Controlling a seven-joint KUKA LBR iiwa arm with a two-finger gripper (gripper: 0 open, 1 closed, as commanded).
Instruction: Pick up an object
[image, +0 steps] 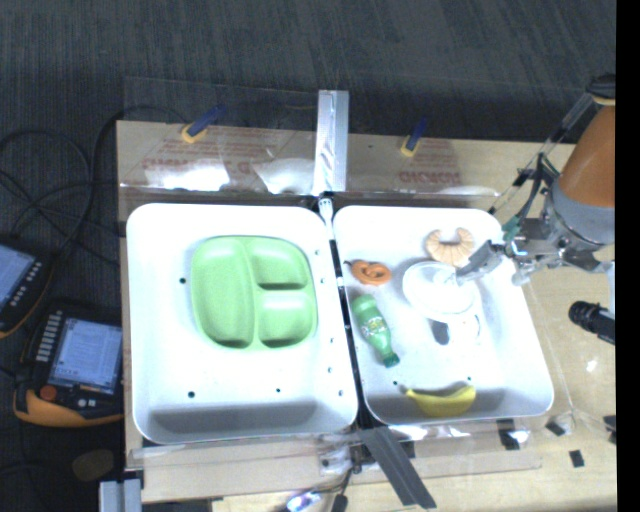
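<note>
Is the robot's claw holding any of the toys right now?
No. The gripper hovers open above the right bin, near the croissant, with nothing between its fingers.

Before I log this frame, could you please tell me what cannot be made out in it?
- Gripper: too small and blurred in the camera view to tell open from shut.
- White object under the gripper: washes out against the right bin; its shape is unclear.
- Banana: lower edge hidden by the bin's near wall.
- Arm: cut off by the right edge.
</note>
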